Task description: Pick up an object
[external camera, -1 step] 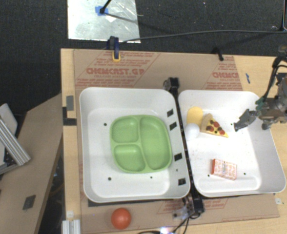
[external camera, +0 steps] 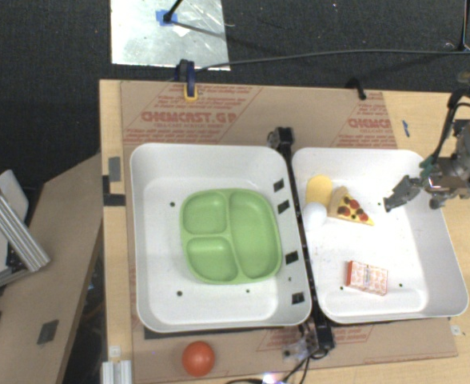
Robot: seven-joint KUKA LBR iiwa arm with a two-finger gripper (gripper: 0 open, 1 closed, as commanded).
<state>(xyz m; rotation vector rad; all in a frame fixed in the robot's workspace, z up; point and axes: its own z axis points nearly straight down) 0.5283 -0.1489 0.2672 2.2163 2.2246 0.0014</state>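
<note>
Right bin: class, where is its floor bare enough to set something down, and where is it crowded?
Right bin: bare floor lies between the pizza slice and red packet, and toward its right wall. Crowded at upper left: yellow piece, white piece, pizza slice.

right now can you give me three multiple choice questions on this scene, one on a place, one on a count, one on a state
1. Where does the green divided plate lie?
A. in the left bin
B. in the right bin
C. on the bench in front of the bins

2. How many compartments does the plate have?
A. two
B. three
C. five

3. Where is the pincer?
A. over the left bin
B. pressed onto the red packet
C. over the right bin's right part, apart from the pizza slice

Answers:
1. A, the plate sits inside the left bin.
2. B, its ridges mark out three sections.
3. C, white bin floor shows between the pincer and the pizza slice.
</note>
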